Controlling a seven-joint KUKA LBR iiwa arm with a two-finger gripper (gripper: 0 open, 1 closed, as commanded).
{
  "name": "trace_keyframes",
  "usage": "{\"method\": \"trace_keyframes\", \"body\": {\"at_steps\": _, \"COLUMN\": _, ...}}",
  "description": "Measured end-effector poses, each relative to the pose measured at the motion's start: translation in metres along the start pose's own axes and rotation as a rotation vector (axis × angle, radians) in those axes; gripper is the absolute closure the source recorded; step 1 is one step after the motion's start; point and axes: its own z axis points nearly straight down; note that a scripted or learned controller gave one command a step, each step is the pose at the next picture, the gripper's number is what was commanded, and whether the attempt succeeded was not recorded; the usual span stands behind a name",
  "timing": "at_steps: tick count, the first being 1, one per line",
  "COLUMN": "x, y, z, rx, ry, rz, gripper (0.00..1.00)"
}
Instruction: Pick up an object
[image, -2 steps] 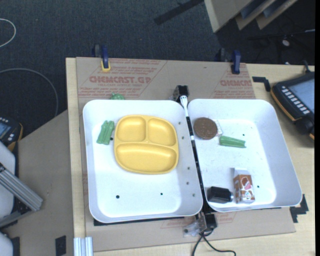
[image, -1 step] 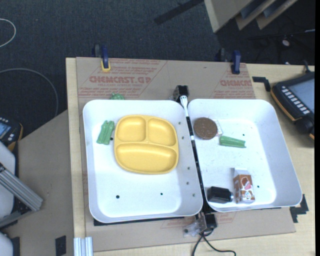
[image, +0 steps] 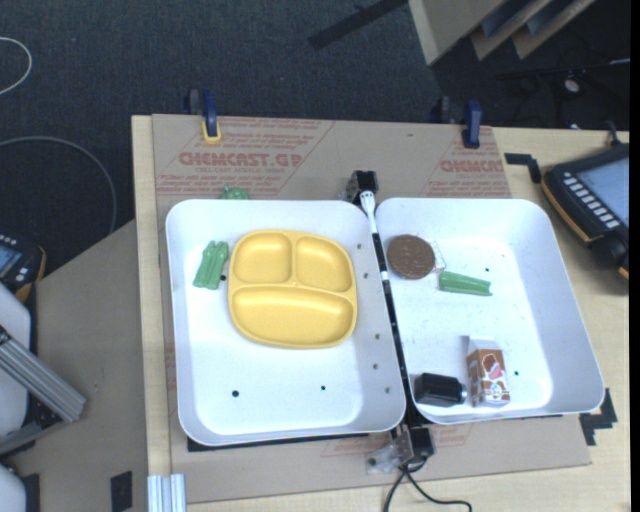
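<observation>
Yellow divided plate lies in left bin.

The left bin holds a plate; the right bin holds a disc, carton and block.

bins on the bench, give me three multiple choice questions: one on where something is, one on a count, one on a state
1. Where is the yellow divided plate?
A. in the left bin
B. in the right bin
C. on the cardboard outside both bins

2. How many things lie in the right bin?
A. two
B. four
C. six

3. How does the small printed carton sit?
A. standing upright
B. lying flat on the bin floor
C. stacked on the plate

Answers:
1. A, it sits in the left bin beside a green piece.
2. B, the brown round disc, a green stick, the carton and a black block.
3. B, its broad printed face points up.
</observation>
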Motion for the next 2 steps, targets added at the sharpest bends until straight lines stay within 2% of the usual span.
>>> {"method": "trace_keyframes", "body": {"at_steps": 1, "x": 0.027, "y": -0.024, "z": 0.028, "rx": 0.001, "ry": 0.000, "rz": 0.000, "gripper": 1.00}}
{"method": "trace_keyframes", "body": {"at_steps": 2, "x": 0.062, "y": -0.023, "z": 0.035, "rx": 0.000, "ry": 0.000, "rz": -0.002, "gripper": 1.00}}
